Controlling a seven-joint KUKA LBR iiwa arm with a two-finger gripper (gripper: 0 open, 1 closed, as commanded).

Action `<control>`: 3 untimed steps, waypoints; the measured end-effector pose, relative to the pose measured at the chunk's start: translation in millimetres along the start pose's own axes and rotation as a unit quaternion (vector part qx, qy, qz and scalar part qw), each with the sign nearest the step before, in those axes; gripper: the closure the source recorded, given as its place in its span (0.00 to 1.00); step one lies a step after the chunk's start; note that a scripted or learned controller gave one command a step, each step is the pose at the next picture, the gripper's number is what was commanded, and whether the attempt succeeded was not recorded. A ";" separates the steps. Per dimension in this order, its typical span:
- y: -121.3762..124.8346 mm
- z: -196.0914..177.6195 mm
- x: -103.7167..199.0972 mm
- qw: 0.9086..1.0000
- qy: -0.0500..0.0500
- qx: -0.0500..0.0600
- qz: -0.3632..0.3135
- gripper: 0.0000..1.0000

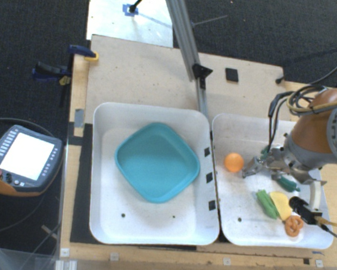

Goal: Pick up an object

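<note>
L bin point(97, 214): one teal plate point(157, 161), roughly centred, tilted diamond-wise to the walls. R bin point(230, 231): orange ball point(234, 162) near its L wall, mid-depth, apart from my gripper point(252, 169). Gripper sits just R of the ball, low over the bin floor; nothing seen betw. fingers, open/closed state can't tell. Toward the R bin's front-R corner: green piece point(266, 203), yellow piece point(281, 204) touching it, small orange pretzel-shaped item point(293, 225) nearest the corner.

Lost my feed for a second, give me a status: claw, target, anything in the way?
Claw low in the right bin, nothing seen in it. Orange ball just beside it, free. Green piece, yellow piece, pretzel clustered nearby.
</note>
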State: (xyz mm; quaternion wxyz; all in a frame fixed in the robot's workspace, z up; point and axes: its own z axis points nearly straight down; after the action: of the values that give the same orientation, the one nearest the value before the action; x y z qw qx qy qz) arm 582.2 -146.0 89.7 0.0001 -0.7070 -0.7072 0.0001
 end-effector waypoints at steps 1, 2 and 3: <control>0.7 -11.4 -0.2 1.000 0.000 -0.001 0.000 1.00; 7.4 -69.4 7.1 1.000 0.000 -0.003 -0.001 1.00; 10.3 -130.8 12.5 1.000 0.000 -0.003 -0.001 1.00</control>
State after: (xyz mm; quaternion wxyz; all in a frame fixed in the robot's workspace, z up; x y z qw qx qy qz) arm 592.6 -133.5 220.5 -0.0022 -0.7066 -0.7076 -0.0018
